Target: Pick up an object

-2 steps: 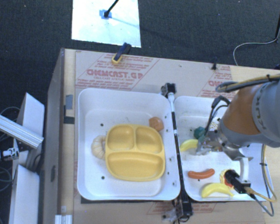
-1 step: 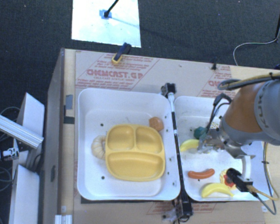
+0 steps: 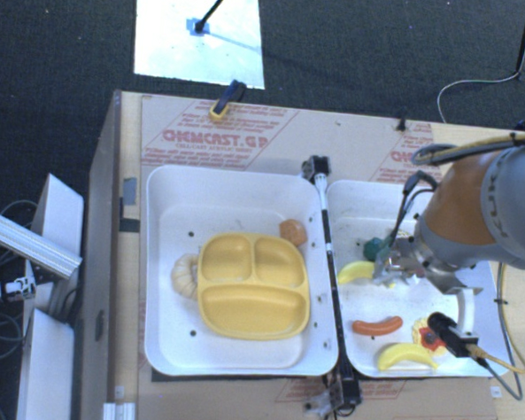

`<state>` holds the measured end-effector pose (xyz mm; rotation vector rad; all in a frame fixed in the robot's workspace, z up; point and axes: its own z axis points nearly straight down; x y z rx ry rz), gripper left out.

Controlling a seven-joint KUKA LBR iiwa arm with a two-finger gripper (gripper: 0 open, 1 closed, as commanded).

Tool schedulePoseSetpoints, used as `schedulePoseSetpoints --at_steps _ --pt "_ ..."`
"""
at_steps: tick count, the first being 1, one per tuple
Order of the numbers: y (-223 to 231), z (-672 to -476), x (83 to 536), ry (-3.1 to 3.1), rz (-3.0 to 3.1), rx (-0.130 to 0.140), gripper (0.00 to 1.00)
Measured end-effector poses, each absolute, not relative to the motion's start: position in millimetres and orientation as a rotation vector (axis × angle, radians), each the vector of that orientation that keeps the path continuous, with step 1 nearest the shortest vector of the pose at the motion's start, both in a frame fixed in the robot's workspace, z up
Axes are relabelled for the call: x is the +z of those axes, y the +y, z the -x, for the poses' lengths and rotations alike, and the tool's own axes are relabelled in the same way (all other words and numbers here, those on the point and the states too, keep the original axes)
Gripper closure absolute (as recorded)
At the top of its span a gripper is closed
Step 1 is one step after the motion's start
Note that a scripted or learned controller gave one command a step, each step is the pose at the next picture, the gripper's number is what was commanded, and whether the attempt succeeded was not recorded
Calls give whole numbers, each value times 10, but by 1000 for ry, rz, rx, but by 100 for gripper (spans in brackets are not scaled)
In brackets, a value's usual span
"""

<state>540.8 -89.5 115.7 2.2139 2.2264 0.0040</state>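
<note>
**Gripper low in right bin, nothing lifted yet**

Gripper [image 3: 392, 268] sits down in the right bin [image 3: 370, 198], just beside a yellow banana piece [image 3: 356, 272] and a dark green item [image 3: 373, 249]. Cannot tell how the claw stands or whether it has anything. Sausage [image 3: 377, 325] and second banana [image 3: 406, 355] lie loose nearer the front. Left bin [image 3: 167, 243] holds a yellow divided tray [image 3: 253, 284]. Judgement: pick not yet shown complete; grasp and lift remain.

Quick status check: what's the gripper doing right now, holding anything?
Gripper: low in the right bin, beside the yellow banana piece and a green object; open or closed cannot be told, nor any hold.
</note>
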Motion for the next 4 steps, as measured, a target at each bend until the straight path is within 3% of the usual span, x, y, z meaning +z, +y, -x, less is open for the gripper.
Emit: schedulePoseSetpoints --at_steps 2,3,4 --pt "-892 -5421 1364 2231 -2207 8 100" --pt "-1088 -5417 842 2222 -2220 1 100" --pt "-1180 -4919 1734 2220 -2218 3 100"
